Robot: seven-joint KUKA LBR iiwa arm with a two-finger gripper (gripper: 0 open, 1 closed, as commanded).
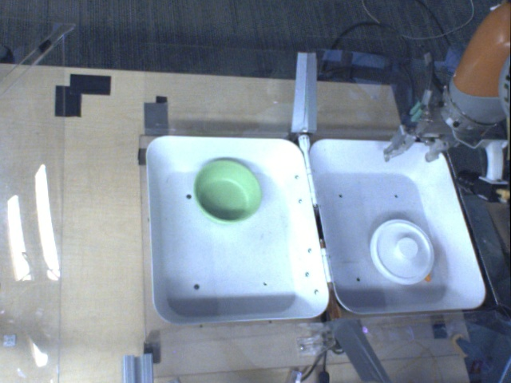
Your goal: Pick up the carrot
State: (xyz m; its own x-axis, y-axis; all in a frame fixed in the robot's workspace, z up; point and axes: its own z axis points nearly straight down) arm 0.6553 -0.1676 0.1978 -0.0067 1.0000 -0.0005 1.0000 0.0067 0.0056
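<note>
Carrot (429,277) beside white dish (402,250) | fingers (415,148) well apart, spread

You have two white bins side by side on the bench (88,238), their inner rims touching. In the left bin (172,294) a green bowl (228,190) sits upright toward the far side, mouth up. In the right bin (359,182) a white dish (402,250) rests near the front right corner. Black tape marks (80,92) lie on the bench at far left.
</note>
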